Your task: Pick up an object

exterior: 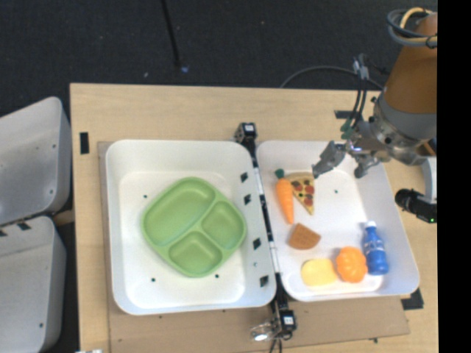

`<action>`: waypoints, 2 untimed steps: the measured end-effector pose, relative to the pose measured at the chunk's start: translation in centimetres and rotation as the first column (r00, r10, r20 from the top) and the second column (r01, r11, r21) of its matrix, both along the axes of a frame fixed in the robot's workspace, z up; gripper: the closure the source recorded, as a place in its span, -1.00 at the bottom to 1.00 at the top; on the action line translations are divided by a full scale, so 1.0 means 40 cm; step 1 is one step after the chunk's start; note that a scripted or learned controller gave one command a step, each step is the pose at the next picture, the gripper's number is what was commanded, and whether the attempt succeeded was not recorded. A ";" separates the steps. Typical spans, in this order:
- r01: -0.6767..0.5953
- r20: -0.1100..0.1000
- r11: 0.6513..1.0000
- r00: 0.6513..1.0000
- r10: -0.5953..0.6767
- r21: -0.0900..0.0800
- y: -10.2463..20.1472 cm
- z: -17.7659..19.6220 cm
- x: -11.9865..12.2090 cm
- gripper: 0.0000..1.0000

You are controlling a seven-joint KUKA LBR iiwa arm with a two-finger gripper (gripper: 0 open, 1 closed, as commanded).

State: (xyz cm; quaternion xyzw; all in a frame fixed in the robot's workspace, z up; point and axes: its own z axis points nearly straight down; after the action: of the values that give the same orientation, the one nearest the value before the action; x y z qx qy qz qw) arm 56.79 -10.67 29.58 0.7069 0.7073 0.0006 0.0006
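The right bin (346,197) holds toy food: an orange carrot (285,199), a pizza slice (304,193), a brown bread piece (303,237), a yellow lemon-like piece (318,272), an orange fruit (351,264) and a small blue bottle (374,248). My gripper (344,160) hangs over the back of this bin, up and to the right of the pizza slice. Its two fingers (324,160) are spread apart with nothing between them.
In the left bin (118,197) lies a green divided plate (194,226). A ridge with black clips (259,204) runs between the bins. White chairs (29,160) stand off the bench to the left. Cables loop behind the arm at the back right.
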 end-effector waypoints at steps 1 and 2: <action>0.001 -0.005 1.000 1.000 -0.001 -0.002 -0.001 -0.157 -0.001 -1.00; 0.002 -0.005 1.000 1.000 -0.002 -0.002 -0.002 -0.264 0.001 -1.00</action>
State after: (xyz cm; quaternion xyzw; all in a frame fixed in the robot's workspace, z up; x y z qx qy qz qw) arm 56.83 -10.76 19.03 0.7077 0.7065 -0.0017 -0.0005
